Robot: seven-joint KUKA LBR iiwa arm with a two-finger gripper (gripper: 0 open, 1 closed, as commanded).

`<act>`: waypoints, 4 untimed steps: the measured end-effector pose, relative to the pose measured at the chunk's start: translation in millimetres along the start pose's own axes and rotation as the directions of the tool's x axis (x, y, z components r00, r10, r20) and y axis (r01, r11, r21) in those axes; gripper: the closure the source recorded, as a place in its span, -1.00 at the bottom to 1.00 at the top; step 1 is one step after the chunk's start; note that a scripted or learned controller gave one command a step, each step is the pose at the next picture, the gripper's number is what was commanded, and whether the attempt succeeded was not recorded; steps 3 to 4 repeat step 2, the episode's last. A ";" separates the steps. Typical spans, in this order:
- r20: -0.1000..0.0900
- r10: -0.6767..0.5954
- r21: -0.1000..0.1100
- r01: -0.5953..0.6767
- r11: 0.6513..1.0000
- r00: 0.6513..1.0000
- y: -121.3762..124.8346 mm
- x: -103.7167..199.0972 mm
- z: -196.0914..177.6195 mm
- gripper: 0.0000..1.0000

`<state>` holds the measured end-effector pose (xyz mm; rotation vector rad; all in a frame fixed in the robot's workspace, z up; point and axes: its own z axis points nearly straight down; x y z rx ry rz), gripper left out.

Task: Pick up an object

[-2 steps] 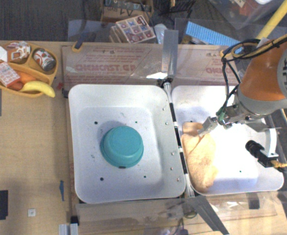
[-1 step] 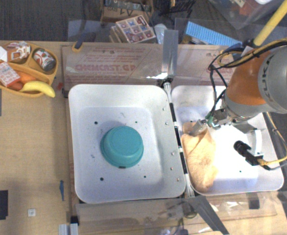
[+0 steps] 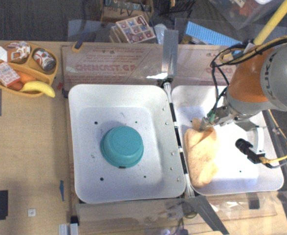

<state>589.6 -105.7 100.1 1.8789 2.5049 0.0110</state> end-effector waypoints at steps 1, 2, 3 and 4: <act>0.000 0.000 0.000 0.000 1.000 1.000 0.0 -0.1 -0.1 -1.00; -0.001 0.006 0.004 -0.006 1.000 1.000 -11.1 5.9 10.9 -1.00; -0.001 0.006 0.004 -0.006 1.000 1.000 -11.1 5.9 10.9 -1.00; -0.001 0.006 0.004 -0.006 1.000 1.000 -11.1 5.9 10.9 -1.00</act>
